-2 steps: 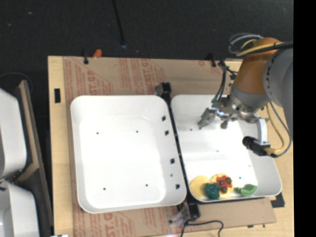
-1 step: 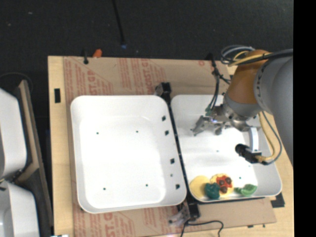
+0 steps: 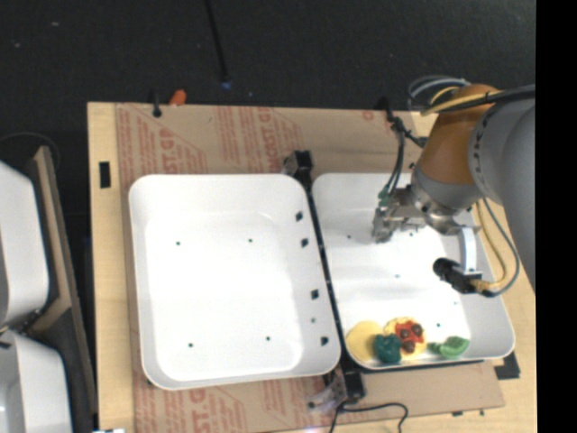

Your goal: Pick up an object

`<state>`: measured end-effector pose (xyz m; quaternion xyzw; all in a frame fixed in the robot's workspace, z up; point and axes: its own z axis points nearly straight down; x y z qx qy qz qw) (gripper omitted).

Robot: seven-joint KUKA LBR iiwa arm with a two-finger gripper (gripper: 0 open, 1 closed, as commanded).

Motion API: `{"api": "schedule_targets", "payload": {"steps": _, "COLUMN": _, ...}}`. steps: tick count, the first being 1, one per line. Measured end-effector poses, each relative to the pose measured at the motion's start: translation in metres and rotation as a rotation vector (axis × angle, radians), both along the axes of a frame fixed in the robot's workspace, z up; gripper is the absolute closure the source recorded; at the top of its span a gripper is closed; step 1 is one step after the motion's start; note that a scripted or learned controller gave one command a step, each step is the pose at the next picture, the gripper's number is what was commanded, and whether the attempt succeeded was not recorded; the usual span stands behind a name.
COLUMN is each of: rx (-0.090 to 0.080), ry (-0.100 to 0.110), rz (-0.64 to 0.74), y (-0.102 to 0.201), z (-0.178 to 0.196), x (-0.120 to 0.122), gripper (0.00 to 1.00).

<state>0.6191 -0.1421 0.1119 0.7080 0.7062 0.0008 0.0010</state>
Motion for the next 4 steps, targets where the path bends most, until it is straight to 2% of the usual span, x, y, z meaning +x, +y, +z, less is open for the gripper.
{"api": "schedule_targets", "payload": {"steps": 2, "rx": 0.0, "ry": -0.002, "rz": 0.002, "y": -0.001, "z": 0.097, "x": -0.011, "gripper": 1.0}}
{"api": "schedule_targets", "payload": {"steps": 3, "rx": 0.0, "ry": 0.001, "rz": 0.002, "y": -0.002, "z": 0.112, "x": -0.011, "gripper": 1.0}}
{"api": "schedule_targets", "payload": {"steps": 4, "rx": 0.001, "ry": 0.002, "rz": 0.007, "y": 0.056, "z": 0.111, "x": 0.001, "gripper": 1.0}}
